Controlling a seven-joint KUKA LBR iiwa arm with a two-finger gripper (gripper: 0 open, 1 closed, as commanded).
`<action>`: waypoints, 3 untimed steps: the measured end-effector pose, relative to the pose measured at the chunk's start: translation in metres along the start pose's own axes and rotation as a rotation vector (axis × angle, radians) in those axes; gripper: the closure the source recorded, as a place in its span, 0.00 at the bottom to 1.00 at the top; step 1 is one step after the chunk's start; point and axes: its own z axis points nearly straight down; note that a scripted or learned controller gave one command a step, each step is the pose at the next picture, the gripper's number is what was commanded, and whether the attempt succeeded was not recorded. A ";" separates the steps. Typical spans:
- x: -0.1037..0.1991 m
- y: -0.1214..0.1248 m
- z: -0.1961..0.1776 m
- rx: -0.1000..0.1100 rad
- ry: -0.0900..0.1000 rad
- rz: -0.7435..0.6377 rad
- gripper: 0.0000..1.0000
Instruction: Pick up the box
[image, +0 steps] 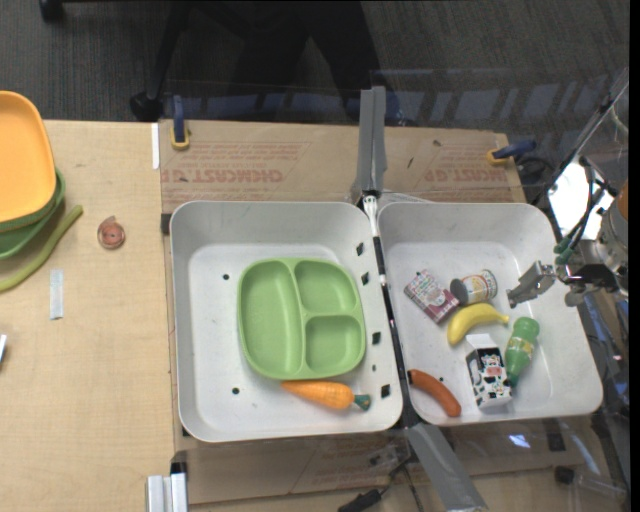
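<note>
Two box-like things lie in the right bin (560, 400). One is a small pink and white box (430, 295) near the bin's middle left. The other is a white carton with black cow patches (488, 378) toward the front edge. My gripper (545, 280) hangs over the bin's right side, above and to the right of the banana (475, 320). It is apart from both boxes and nothing shows in its grasp.
A tin can (475, 287), a green bottle (520, 345) and a red sausage-shaped item (435, 392) share the right bin. The left bin (200, 300) holds a green divided plate (300, 318) and a carrot (322, 393). Yellow and green dishes (20, 180) sit far left.
</note>
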 end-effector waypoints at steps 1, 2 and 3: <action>0.021 0.055 0.049 0.000 0.000 -0.071 0.00; 0.052 0.115 0.160 -0.013 -0.002 -0.207 0.00; 0.052 0.068 0.160 -0.014 -0.004 -0.555 0.00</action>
